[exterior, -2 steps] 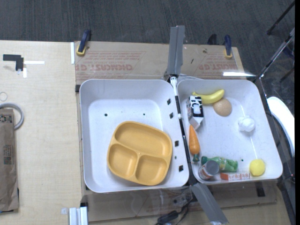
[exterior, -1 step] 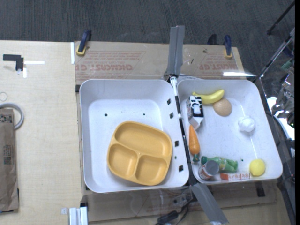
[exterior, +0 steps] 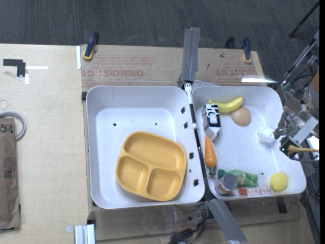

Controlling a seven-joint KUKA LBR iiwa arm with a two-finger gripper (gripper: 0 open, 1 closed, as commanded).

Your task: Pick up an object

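The right bin holds several objects. A yellow banana and a brown round potato-like object lie at its back, next to a small black-and-white carton. An orange carrot lies along the left wall. A can, a green packet, a flat red box and a yellow lemon sit along the front. My gripper hangs low at the right wall, right beside a small white object. Whether it touches that object is unclear.
The left bin holds a yellow divided plate. A grey divider bar runs between the bins at the back. Blue clamps pin cardboard behind the bins. A brown paper bag lies at the far left of the bench.
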